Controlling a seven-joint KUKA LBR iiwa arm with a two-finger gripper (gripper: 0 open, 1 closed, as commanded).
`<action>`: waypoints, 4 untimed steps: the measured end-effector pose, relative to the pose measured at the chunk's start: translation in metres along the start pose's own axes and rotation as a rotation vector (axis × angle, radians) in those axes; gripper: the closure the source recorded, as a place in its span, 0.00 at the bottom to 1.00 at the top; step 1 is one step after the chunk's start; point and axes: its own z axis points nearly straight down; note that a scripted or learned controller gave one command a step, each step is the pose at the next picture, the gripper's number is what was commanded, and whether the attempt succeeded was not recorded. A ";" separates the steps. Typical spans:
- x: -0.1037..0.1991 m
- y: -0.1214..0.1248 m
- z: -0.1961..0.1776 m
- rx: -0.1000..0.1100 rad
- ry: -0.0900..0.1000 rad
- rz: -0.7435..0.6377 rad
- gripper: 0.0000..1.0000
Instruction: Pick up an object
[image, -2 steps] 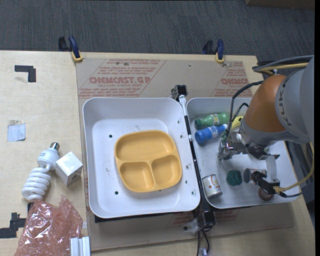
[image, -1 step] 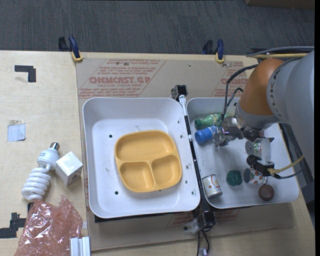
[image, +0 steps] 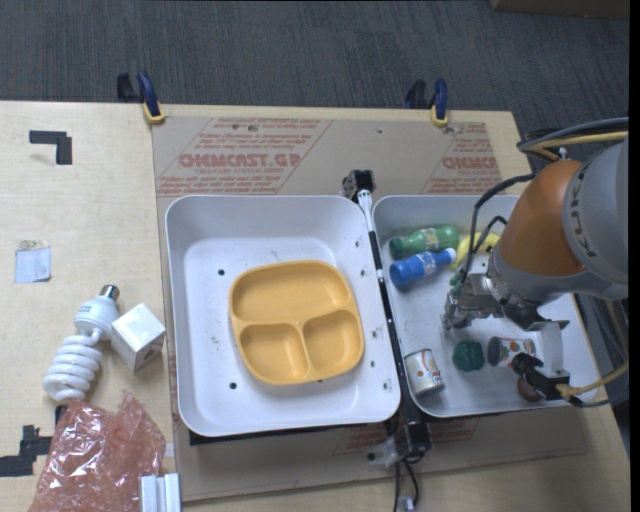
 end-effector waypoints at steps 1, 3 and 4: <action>0.017 -0.058 0.000 0.000 0.000 0.001 0.00; -0.007 0.095 0.000 0.000 -0.001 -0.004 0.00; -0.011 0.005 0.000 0.001 0.000 -0.001 0.00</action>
